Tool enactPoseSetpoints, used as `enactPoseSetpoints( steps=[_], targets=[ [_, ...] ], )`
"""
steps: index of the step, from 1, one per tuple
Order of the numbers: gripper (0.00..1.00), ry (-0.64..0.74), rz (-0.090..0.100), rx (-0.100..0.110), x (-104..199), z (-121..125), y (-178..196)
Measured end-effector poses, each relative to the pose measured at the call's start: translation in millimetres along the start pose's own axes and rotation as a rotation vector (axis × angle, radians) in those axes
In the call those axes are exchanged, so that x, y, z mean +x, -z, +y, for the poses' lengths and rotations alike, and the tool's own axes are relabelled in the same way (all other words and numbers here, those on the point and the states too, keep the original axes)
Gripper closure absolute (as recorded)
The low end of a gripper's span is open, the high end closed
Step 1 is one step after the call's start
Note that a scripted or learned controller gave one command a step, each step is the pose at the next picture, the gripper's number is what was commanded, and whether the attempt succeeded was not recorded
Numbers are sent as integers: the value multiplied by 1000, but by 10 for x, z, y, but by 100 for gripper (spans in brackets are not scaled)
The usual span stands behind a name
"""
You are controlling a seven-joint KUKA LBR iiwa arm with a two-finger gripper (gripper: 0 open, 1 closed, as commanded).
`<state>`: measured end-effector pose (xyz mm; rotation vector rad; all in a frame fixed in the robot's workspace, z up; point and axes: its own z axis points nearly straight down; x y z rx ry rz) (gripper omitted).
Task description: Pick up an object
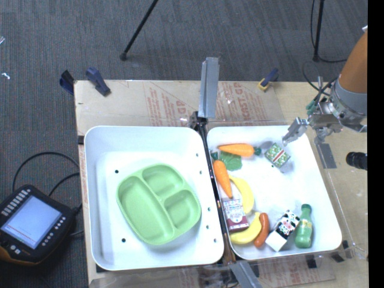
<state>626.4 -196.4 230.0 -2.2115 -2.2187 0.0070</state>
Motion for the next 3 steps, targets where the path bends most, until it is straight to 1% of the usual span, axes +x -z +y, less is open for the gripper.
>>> enactPoseSetpoints(
  steps=[1,2,3],
  targets=[
    [100,3,2,8,8,1,49],
    [0,3,2,8,10,1,49],
    [0,7,0,1,33,181,-1009]
  ],
)
